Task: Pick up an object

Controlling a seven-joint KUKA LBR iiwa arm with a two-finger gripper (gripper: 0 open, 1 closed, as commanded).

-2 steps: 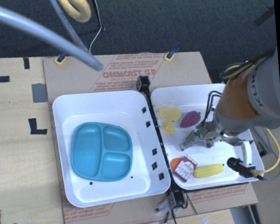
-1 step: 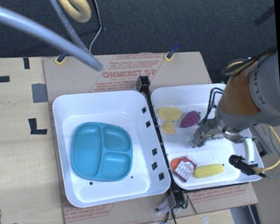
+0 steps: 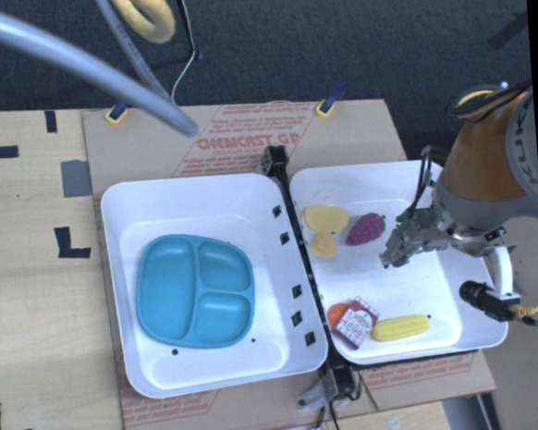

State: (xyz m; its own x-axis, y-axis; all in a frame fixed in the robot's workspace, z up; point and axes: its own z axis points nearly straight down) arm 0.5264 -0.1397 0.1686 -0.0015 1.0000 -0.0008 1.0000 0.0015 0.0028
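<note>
A pale wooden worktop (image 3: 35,302) carries a cardboard sheet (image 3: 244,137) printed in red, and on it two shallow white plastic bins side by side. The left bin (image 3: 120,212) holds a glossy teal plate (image 3: 196,290) with rounded corners, moulded into three compartments. The grey arm (image 3: 493,169), orange-banded above the wrist, reaches in from 3 o'clock over the right bin (image 3: 445,335). Its gripper (image 3: 394,253) hangs low near the bin's centre, with bare white floor beneath it; whether the jaws are apart or together cannot be told at this slant. At 10 o'clock from the gripper lies a bumpy purple grape bunch (image 3: 366,228), near but apart from it. Further toward 9 o'clock sits a smooth yellow pear-shaped toy (image 3: 325,225), against the divider between the bins. At 6 o'clock, along the bin's near wall, a ridged yellow corn cob (image 3: 400,327) lies lengthwise, just beside a red-and-white packet (image 3: 354,323) at the cob's 9 o'clock.
</note>
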